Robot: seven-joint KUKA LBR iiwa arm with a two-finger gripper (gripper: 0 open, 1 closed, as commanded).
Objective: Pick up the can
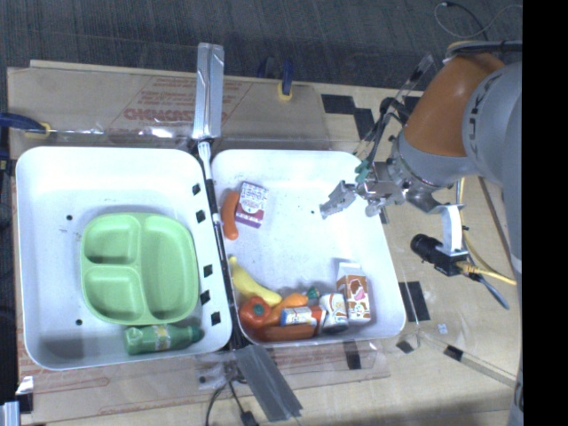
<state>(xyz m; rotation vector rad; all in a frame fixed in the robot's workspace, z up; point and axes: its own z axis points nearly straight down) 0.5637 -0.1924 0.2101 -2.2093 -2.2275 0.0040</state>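
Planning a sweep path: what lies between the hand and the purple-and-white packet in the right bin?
In the camera view, just bare white bin floor stretches between the hand and the packet.

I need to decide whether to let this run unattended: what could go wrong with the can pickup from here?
The can sits wedged in a cluster at the right bin's near edge, touching a carton and other packs, so the fingers may find no gap or grab a neighbour. The gripper hovers well away from the cluster, over bare bin floor. The bin wall close behind the can may block the descent.
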